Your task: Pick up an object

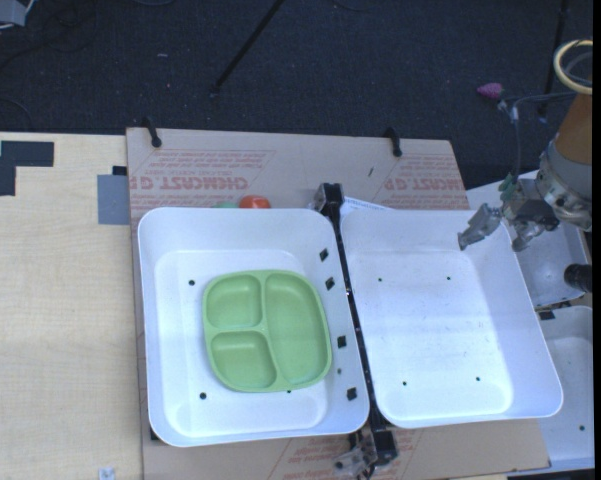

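The left bin holds one thing, a green plate with three compartments, lying flat near the bin's middle. A small orange thing sits just behind that bin's far rim, on the cardboard. The right bin carries nothing to grasp. The claw hangs over the right bin's far right corner, well apart from the plate; whether it is wide or narrow I cannot tell. To do this step well, it should cross to the left bin and take the plate by a raised rim, since flat surfaces give no grip.
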